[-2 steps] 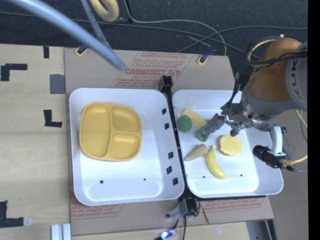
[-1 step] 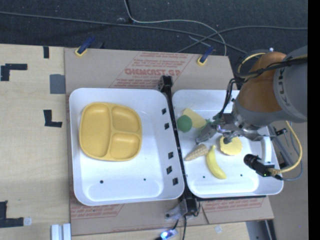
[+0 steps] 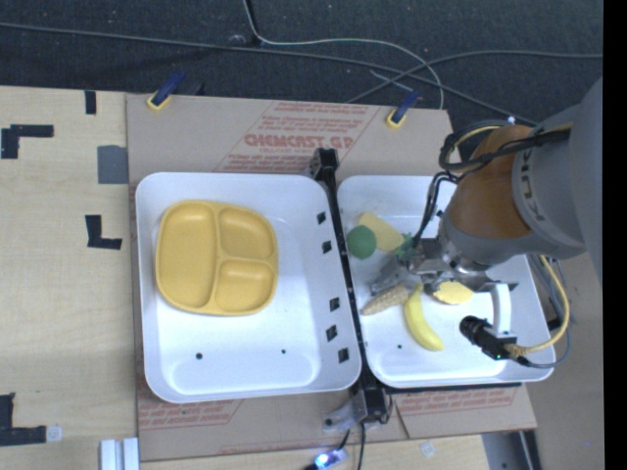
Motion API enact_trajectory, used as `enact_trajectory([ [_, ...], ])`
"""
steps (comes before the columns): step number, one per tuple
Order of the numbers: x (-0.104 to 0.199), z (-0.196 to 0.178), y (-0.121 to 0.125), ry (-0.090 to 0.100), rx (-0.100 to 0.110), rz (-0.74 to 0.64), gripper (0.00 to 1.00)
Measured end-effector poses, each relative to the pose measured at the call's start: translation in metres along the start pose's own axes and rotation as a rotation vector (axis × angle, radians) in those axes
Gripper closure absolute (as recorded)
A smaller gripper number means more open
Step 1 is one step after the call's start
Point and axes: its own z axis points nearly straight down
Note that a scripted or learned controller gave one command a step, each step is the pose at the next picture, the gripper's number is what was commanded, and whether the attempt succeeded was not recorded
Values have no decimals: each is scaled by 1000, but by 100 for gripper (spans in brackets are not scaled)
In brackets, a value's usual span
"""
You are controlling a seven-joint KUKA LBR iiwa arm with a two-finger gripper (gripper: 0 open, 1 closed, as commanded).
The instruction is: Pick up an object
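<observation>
The right bin holds several toy foods. A green ball lies against a pale yellow piece near the bin's left wall. A pale corn cob lies below them, with a banana to its right and a yellow lemon-like piece beside that. My gripper is low in the bin, just above the corn cob and the banana's upper end. The grey arm with its orange band hides the bin's right middle.
The left bin holds a yellow divided plate in its upper left. A black divider runs between the bins. A cable and a black connector hang by the wrist over the right bin's lower right.
</observation>
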Motion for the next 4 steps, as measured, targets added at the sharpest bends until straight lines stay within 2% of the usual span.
enact_trajectory([
  [1,1,-12,1,1,-3,-2,100],
  [3,2,-128,1,-1,-12,0,100],
  [4,53,-115,8,0,-4,-4,100],
])
